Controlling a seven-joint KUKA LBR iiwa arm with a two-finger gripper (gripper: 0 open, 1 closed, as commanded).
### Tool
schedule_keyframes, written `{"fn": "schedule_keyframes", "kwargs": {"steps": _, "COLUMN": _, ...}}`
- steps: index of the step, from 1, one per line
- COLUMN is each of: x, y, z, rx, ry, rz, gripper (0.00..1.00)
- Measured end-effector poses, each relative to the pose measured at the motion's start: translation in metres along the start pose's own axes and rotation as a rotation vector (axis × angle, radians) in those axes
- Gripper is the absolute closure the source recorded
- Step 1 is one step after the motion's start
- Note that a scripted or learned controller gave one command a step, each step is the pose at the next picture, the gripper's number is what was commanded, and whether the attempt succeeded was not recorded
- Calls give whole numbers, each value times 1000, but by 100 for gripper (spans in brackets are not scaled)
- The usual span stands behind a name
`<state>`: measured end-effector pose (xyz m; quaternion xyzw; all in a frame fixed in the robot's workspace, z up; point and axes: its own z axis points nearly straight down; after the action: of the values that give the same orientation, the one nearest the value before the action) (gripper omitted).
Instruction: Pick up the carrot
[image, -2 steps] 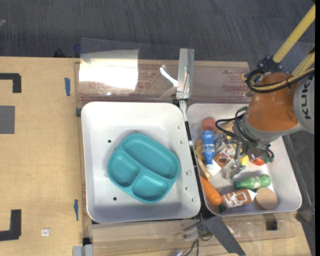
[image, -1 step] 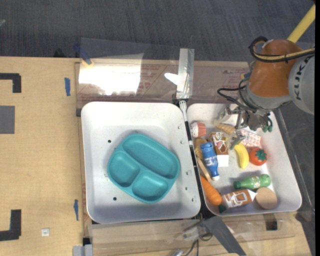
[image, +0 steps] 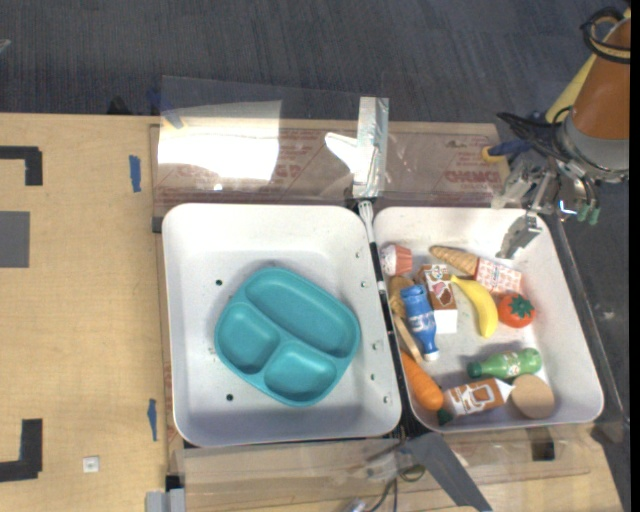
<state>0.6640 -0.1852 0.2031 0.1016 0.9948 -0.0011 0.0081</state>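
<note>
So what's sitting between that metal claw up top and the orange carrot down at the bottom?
In the camera view, the yellow toy banana and the blue bottle lie between the end effector and the orange carrot, along with small cartons.

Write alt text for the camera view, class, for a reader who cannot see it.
The tool hangs over the right bin's far corner, apart from the carrot, which lies by the near-left edge among toy foods including a banana, a tomato and a blue bottle. The left bin holds a teal divided tray.
</note>
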Motion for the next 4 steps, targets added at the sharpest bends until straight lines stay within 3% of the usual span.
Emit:
{"fn": "schedule_keyframes", "kwargs": {"steps": 1, "x": 55, "y": 34, "z": 105, "rx": -1, "ry": 6, "rz": -88, "gripper": 0}}
{"fn": "schedule_keyframes", "kwargs": {"steps": 2, "x": 54, "y": 35, "z": 95, "rx": -2, "ry": -1, "rz": -90, "gripper": 100}}
{"fn": "schedule_keyframes", "kwargs": {"steps": 3, "x": 28, "y": -10, "z": 6, "rx": -1, "ry": 1, "rz": -387, "gripper": 100}}
{"fn": "schedule_keyframes", "kwargs": {"steps": 4, "x": 20, "y": 4, "z": -49, "rx": -4, "ry": 1, "rz": -733, "gripper": 100}}
